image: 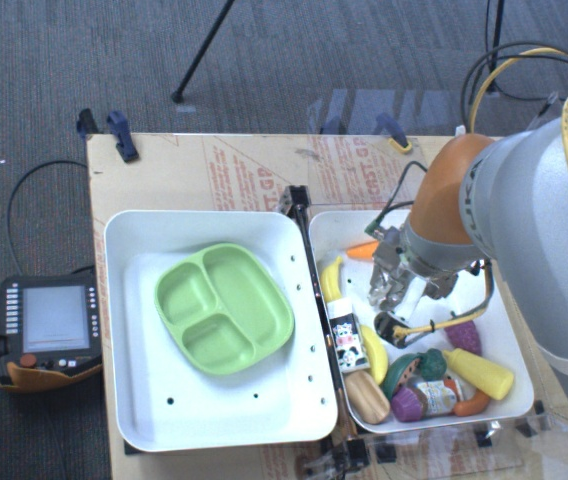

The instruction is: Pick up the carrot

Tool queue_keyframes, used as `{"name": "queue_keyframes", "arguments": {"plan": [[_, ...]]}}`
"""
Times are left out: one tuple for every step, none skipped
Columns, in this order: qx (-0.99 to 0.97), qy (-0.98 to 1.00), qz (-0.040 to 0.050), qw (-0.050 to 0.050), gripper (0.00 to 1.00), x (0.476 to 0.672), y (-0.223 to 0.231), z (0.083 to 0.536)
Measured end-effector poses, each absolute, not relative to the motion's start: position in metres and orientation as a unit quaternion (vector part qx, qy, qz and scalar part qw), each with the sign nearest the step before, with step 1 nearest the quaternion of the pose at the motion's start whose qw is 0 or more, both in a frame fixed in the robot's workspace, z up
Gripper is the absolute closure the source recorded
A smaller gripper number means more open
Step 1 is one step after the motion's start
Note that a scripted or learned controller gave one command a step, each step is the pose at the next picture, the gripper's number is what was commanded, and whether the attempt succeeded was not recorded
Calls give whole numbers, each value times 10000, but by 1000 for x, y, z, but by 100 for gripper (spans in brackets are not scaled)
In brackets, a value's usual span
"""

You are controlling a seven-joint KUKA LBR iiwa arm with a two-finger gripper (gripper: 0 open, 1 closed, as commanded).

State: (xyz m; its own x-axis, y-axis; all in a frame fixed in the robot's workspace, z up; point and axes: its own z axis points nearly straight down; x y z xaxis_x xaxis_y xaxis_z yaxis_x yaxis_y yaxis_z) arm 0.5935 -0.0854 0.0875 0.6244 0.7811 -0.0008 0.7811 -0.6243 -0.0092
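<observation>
Apparently the gripper (392,290) is hovering beside the carrot (362,251) (finger spread unclear), lining up a grab.

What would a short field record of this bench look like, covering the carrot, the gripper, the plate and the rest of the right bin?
carrot: small orange carrot near the right bin's far left corner, partly behind the arm
gripper: two-finger gripper low over the right white bin, just nearer the camera than the carrot
left bin: shallow white bin holding a green three-compartment plastic plate
other items: yellow toy banana, small milk carton, tan bread roll
</observation>
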Motion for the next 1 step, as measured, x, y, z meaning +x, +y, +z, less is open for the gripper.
{"name": "queue_keyframes", "arguments": {"plan": [[-9018, -4322, 25, 40, 0, 593, -86, 87]]}}
